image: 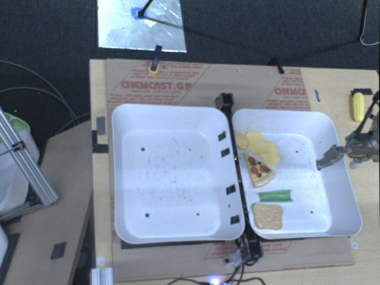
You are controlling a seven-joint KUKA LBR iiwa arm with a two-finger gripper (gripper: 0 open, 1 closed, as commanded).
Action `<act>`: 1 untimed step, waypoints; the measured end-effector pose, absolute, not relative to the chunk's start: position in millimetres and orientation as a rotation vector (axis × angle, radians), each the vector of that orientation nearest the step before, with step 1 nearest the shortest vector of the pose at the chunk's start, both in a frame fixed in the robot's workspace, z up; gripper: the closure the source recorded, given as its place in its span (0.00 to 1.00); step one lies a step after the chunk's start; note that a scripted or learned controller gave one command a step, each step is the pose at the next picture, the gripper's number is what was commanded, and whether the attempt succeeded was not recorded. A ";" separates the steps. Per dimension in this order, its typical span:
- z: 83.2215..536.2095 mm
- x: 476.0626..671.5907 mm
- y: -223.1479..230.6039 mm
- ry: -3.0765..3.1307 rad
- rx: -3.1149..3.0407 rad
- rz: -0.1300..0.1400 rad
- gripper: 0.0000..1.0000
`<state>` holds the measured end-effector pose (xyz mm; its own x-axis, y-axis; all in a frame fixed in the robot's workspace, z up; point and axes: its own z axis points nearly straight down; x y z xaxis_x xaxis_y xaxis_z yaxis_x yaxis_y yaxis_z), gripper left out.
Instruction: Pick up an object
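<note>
Arm cut off at the right edge of the frame; gripper (328,157) small and blurred at the right bin's (332,218) right rim (open or shut: cannot tell). Left bin (127,218) beside it. Left of the gripper, well apart: pizza slice (259,169), yellow pieces (259,144), green bar (274,195), toast (268,216)

Metal sheet (141,16) on floor; yellow clamp (358,106) on bench.
</note>
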<state>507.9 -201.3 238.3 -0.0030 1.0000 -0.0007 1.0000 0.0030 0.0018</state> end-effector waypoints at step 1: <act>92.0 507.0 -114.6 2.243 2.219 -0.004 0.00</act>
<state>507.0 -114.6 92.0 -0.0106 0.9999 0.0076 0.9999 0.0107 -0.0114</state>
